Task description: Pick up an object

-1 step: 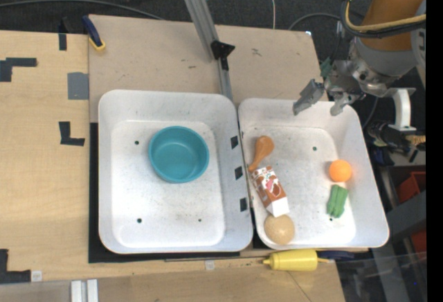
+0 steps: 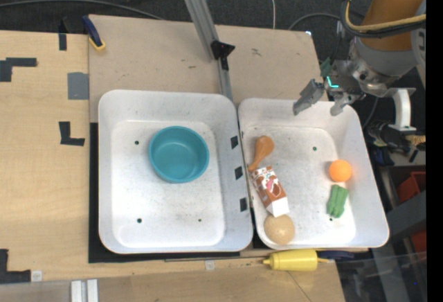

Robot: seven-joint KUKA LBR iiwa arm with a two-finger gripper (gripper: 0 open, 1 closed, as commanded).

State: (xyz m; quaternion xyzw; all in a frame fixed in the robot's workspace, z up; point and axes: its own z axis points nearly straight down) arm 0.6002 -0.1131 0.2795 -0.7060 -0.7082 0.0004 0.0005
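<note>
Tan bench [image 2: 152, 51] bears two white bins [image 2: 114, 155], side by side; yellow bottle [image 2: 294, 260] at front edge.

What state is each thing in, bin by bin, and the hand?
hand: open, holding nothing, above the right bin's far edge
teal bowl: upright in the left bin
tube: lying flat
drumstick toy: lying at the tube's far end
orange ball: resting beside the green toy
tan ball: at the tube's near end
yellow bottle: lying outside the bins
</note>
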